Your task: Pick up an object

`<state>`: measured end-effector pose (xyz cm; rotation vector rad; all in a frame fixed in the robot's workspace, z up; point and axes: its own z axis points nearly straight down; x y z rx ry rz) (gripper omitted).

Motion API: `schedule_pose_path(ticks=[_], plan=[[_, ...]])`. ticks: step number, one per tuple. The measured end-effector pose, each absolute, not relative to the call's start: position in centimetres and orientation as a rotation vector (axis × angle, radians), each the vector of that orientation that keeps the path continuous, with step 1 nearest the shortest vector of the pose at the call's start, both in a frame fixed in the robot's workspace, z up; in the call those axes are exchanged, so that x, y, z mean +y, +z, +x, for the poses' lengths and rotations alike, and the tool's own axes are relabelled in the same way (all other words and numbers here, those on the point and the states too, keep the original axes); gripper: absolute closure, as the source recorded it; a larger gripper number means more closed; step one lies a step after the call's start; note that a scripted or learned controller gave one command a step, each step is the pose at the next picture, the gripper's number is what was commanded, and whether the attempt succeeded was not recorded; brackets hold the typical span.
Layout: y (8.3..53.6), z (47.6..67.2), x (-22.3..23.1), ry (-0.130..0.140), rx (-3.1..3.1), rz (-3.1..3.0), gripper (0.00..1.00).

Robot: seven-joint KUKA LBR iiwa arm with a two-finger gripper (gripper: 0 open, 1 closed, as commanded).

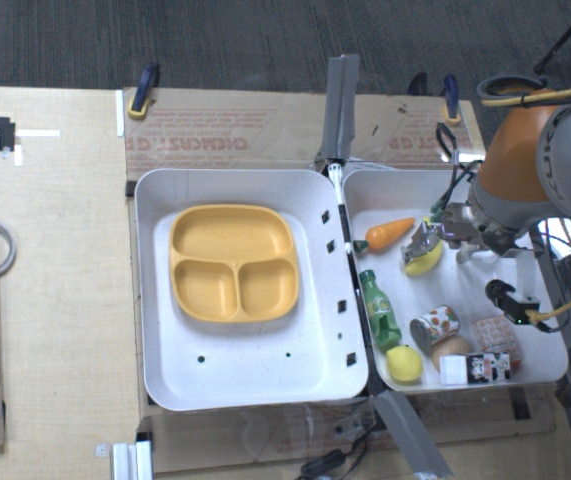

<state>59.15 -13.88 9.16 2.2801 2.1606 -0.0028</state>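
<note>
The gripper [428,240] sits right on the yellow banana [423,259] in the right bin [550,368]; whether its fingers are closed I cannot tell. Looks light, smooth and curved: best pinched across its middle. An orange carrot [390,232] lies just beside.

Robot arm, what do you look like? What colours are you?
The arm is fat, round and grey, with a bright orange band above its wrist. The gripper at its tip is small, dark and metallic. Black cables loop beside it.

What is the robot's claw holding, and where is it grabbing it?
The gripper sits right on a yellow banana-like thing, at its upper end, but a real hold cannot be told.
</note>
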Motion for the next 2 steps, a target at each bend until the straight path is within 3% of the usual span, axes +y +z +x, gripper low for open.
schedule_pose_path(ticks=[1, 2], plan=[[10.0, 59.1, -13.9, -0.004, 2.158, 2.283, 1.0], [24.4, 64.1, -11.4, -0.002, 2.04, 2.387, 1.0]])
